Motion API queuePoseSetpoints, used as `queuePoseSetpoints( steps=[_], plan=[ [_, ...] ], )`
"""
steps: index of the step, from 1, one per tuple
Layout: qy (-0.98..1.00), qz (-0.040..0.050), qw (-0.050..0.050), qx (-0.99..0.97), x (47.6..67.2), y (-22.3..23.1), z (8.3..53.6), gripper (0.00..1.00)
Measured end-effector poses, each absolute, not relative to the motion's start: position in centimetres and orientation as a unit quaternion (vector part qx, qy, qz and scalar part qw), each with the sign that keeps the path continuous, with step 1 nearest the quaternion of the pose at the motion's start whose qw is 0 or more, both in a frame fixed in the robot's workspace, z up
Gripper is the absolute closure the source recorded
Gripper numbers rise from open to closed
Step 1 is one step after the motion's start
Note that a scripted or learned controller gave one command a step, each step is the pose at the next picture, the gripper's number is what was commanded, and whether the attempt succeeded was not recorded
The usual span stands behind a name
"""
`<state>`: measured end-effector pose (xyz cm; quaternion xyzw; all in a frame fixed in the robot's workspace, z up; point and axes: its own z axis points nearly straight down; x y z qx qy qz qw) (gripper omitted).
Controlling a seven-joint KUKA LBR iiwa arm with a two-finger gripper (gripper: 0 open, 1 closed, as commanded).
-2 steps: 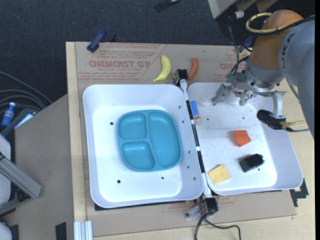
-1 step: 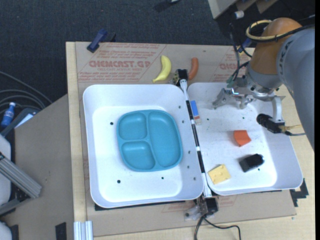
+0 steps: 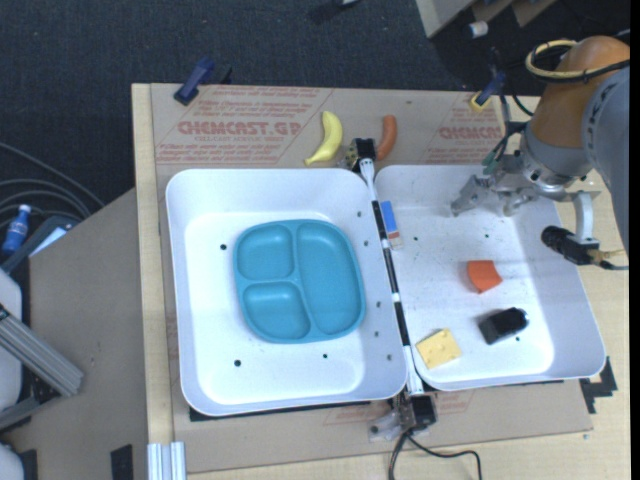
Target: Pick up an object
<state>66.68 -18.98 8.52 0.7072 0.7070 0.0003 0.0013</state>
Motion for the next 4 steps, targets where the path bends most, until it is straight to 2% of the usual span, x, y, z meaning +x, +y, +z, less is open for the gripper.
queuePoseSetpoints(
  steps=[1,2,3,4],
  plan=[
    [0.707,0.0009,0.003,0.707,66.8,-18.9,9.6,1.00],
    [0.707,0.0007,0.003,0.707,66.8,-18.9,9.6,0.00],
    [0.707,-0.0004,-0.001,0.707,66.6,-15.6,8.5,0.00],
    [0.707,-0.0005,-0.001,0.707,66.7,-14.6,8.5,0.00]
  ],
)
